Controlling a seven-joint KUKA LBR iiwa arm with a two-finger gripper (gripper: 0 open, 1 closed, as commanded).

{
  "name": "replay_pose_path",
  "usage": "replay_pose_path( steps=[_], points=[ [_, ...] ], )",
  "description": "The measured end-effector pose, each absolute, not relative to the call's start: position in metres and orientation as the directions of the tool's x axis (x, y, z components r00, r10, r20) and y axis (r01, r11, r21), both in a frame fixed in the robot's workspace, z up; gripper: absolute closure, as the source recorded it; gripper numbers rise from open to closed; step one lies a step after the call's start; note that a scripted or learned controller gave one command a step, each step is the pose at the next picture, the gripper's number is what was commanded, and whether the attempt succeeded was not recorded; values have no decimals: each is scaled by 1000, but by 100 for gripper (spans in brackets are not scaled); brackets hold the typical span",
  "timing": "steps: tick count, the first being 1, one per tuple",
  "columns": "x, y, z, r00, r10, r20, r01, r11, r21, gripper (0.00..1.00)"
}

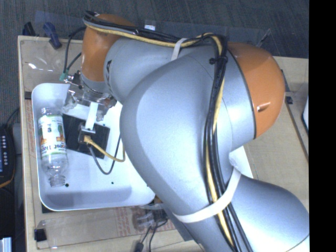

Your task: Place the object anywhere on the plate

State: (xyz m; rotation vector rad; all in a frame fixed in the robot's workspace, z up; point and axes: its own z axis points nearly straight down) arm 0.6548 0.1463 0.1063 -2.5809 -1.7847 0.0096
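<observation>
White plastic forms the shallow bin (84, 198) at the left of the frame, and in it a clear water bottle (52, 140) with a white label is laid on its side, lengthwise along the bin's left wall. The gripper (76, 96) is seen over the bin's upper end, just right of the bottle's upper end; whether it is apart or together cannot be told. Much of the pale surface (270, 151) is covered by the grey arm (178, 130).

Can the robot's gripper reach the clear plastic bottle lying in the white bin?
Probably yes: the gripper hangs over the same white bin, beside the clear plastic bottle, and nothing covers it.
</observation>
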Motion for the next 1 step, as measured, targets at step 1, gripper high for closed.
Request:
replay_pose_path(
  steps=[1],
  points=[
    [655, 146, 106, 353, 936, -3, 936, -353, -6, 0]
  ],
)
